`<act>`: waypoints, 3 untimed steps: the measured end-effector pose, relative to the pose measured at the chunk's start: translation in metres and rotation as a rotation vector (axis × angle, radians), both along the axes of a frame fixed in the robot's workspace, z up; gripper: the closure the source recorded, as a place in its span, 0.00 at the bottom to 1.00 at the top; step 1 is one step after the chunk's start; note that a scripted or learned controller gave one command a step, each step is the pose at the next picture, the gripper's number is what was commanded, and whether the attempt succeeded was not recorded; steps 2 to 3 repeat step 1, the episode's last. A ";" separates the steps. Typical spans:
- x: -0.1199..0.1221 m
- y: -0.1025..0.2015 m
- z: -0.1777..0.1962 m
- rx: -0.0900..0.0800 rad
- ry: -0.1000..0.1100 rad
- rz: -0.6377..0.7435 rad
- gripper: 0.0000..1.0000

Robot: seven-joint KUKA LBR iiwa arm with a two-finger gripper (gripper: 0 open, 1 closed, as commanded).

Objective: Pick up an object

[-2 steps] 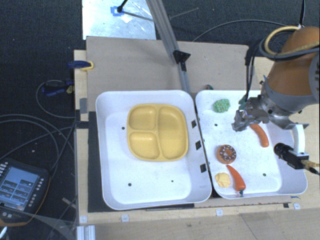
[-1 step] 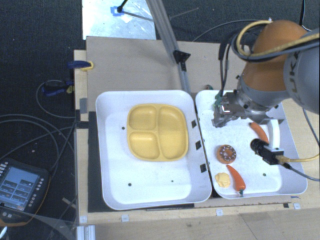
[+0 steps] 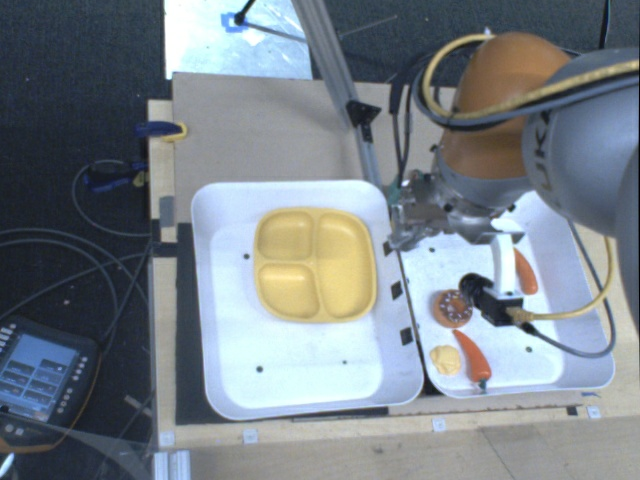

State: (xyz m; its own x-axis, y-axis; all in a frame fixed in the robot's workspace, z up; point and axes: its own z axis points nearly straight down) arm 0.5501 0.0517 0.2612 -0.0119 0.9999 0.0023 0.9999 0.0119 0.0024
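Note:
In the right bin [image 3: 560, 368] lie a brown sprinkled donut [image 3: 452, 308], an orange carrot [image 3: 474, 356], a small pale yellow lump [image 3: 446, 360] and an orange-red piece [image 3: 525, 273] near the right side. My gripper [image 3: 408, 220] hangs over the bin's far left corner, close to the wall between the two bins. It is up and to the left of the donut, apart from every object. I see nothing held in it.
A yellow divided plate [image 3: 315, 265] lies in the left bin [image 3: 225, 368]. A grey pole [image 3: 335, 63] slants across the back of the bench. Cables and a handheld control panel [image 3: 35, 368] lie on the floor to the left.

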 end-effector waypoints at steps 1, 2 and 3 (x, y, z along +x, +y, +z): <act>0.002 0.041 -0.011 -0.001 0.002 -0.002 1.00; 0.002 0.041 -0.011 -0.001 0.002 -0.002 1.00; 0.002 0.041 -0.011 -0.001 0.002 -0.002 1.00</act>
